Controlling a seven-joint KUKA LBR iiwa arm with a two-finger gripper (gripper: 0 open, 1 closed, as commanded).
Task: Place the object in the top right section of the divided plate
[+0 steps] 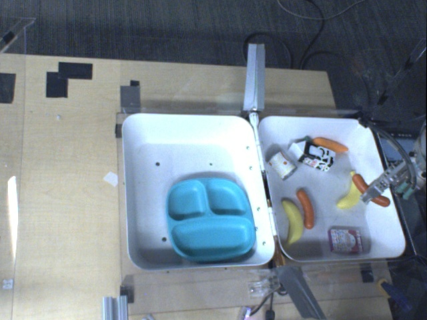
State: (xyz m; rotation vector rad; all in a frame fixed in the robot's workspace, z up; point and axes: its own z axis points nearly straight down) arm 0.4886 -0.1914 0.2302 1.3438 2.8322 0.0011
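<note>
plate [211, 220] left bin | sausage [369, 190] touching fingers [385, 183]

claw [385, 191] blurred — arm cut off at right edge

Two white bins sit side by side, the left bin [133, 179] and the right bin [393, 242]. One blue divided plate [210, 219] has three sections. Three sausages: one [330, 145], another [306, 207], a third [369, 189]. Two bananas: one [291, 221], the other [348, 197]. One small can [281, 163], one black-and-white packet [315, 156], one reddish pouch [345, 240].
</note>
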